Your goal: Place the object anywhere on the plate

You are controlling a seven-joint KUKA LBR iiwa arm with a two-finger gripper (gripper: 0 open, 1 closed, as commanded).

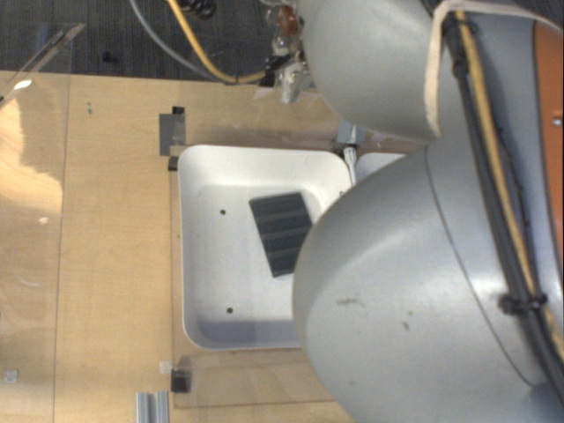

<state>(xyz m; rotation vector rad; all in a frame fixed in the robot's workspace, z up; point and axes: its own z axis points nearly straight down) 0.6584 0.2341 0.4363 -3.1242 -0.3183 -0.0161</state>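
Camera view: dark ribbed object (282,233) in left bin (203,263); jaws' state indiscernible.

Ribbed slab (282,233) inside left bin (204,263), arm (423,263) overhanging bin's right side.

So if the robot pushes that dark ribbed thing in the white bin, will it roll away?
Probably not. The dark ribbed thing looks flat and lies low on the floor of the white bin, so it would likely slide, not roll. Its ridges suggest it may be rubbery and grip a bit. Lying so flat, it could be hard to pinch. The arm hides its lower corner.
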